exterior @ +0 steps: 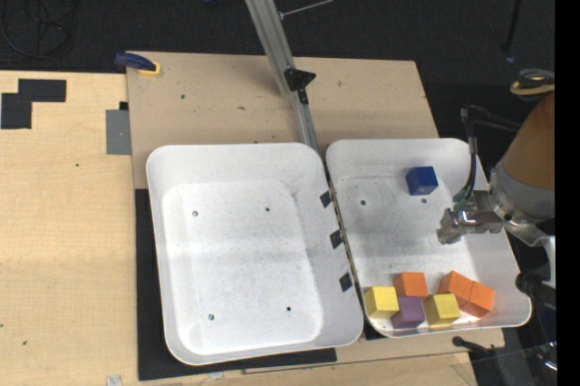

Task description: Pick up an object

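I can read no text, label, brand or number from here: the blocks (426,298), the two bins (181,162) and the wooden bench (362,94) all show plain, unmarked faces.

Grey arm (530,185) with an orange band above the wrist, small metallic silver gripper (450,228), thin dark cable along its far side
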You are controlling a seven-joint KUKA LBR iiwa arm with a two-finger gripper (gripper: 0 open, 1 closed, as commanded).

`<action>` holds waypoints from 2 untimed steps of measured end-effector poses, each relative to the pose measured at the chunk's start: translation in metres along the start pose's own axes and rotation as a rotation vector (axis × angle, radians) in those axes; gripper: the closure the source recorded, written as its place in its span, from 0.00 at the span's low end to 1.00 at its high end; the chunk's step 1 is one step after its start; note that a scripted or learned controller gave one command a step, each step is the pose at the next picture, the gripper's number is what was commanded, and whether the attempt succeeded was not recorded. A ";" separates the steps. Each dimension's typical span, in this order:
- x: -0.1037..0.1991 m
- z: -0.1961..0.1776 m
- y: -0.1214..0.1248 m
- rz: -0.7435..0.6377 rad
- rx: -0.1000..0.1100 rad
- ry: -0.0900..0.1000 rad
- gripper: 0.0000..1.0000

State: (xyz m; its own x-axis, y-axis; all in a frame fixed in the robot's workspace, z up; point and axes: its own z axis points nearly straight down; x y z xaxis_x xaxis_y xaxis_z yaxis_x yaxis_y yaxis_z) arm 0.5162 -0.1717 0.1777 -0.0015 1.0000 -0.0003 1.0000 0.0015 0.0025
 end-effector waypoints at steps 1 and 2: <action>0.003 -0.046 0.008 0.000 0.000 0.000 1.00; 0.002 -0.076 0.009 0.000 0.001 0.000 1.00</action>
State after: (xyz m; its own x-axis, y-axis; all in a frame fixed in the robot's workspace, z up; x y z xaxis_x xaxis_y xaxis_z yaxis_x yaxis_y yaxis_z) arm 0.5247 -0.1702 0.2534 -0.0017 1.0000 -0.0003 1.0000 0.0017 0.0012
